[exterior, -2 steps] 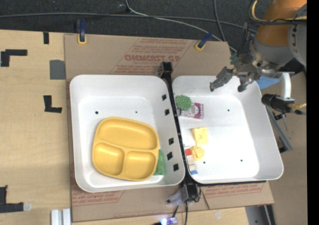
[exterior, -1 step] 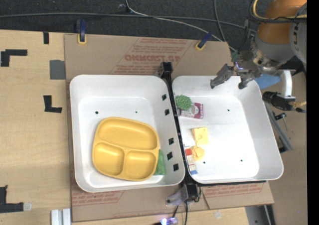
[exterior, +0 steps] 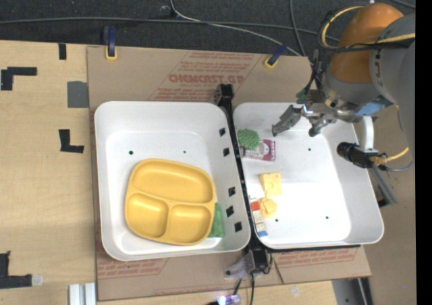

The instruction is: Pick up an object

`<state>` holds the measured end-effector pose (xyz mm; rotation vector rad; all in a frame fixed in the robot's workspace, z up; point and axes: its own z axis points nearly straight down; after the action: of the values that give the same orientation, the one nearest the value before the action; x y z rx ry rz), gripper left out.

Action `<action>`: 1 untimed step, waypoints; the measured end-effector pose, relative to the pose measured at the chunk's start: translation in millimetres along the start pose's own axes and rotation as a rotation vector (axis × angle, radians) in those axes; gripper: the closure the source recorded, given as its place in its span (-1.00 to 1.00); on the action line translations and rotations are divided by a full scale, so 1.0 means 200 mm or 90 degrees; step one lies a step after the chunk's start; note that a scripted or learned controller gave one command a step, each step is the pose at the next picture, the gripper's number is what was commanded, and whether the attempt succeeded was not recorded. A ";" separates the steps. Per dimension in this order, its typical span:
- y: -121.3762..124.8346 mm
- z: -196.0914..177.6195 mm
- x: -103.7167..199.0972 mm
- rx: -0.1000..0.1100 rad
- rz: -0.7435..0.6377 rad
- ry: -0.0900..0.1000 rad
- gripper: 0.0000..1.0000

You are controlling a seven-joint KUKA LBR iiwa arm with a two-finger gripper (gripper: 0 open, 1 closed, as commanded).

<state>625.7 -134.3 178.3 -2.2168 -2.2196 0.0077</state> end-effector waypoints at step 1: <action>0.00 0.22 0.01 0.000 0.000 0.000 -1.00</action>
<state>625.3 -131.6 134.3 -2.2173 -2.2202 0.0072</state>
